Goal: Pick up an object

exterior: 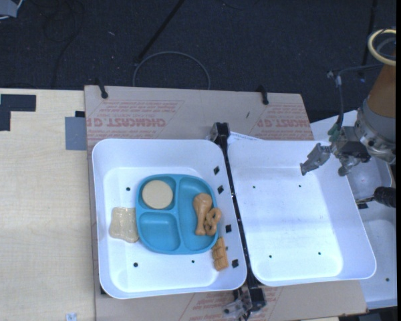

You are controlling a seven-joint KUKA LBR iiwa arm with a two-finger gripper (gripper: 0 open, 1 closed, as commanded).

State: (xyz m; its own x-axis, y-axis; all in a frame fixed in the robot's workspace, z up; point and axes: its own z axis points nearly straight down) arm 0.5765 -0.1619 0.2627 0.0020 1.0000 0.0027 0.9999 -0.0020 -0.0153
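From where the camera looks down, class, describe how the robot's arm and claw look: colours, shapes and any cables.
At the right edge, the arm shows an orange section topped by a pale ring, above a grey wrist. Below it sits a cluster of grey and dark metal parts, with thin dark cables looping near it. The claw is a small grey angular piece jutting out to the left over the right bin.

Blue divided plate (162, 233) lies flat in the left bin (113, 179); carries tan food pieces (206, 214).

camera view: fixed overhead | slanted down | bins (234, 212) mid-range, perhaps | arm (381, 112) enters right
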